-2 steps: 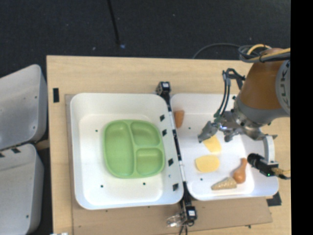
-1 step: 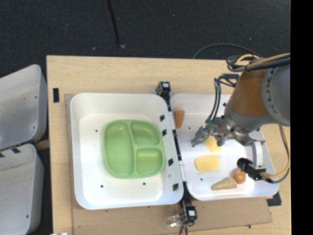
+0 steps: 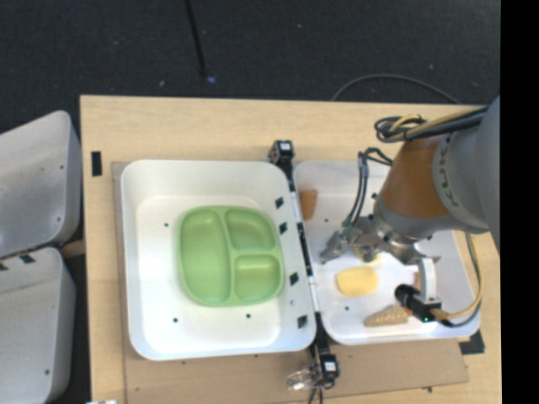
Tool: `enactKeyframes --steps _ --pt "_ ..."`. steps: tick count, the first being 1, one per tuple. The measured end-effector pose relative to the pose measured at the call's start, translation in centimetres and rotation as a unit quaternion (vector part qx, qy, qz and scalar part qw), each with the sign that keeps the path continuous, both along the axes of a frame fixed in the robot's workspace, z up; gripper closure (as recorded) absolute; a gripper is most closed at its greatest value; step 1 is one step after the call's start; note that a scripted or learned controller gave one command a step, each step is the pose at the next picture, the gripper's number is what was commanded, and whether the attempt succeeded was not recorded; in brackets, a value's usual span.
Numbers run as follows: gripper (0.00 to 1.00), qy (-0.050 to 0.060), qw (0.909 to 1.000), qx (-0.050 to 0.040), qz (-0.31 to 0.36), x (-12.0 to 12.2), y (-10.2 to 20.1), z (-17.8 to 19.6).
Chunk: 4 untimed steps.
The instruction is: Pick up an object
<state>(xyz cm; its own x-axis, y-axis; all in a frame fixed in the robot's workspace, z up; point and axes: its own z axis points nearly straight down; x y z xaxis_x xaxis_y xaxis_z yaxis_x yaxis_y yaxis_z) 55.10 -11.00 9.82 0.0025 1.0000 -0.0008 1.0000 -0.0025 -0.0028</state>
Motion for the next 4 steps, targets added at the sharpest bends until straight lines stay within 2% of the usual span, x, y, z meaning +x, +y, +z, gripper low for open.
enactKeyframes --steps 1,3,4 --pt "1.00 -0.003 1.0000 -0.0001 -0.003 0.1 -0.1 1.3" --pt "1.00 -0.004 1.0000 -0.0003 0.003 1.2 -0.2 12.7" --pt "1.00 -0.002 1.0000 0.0009 0.005 2.3 5.3 12.0"
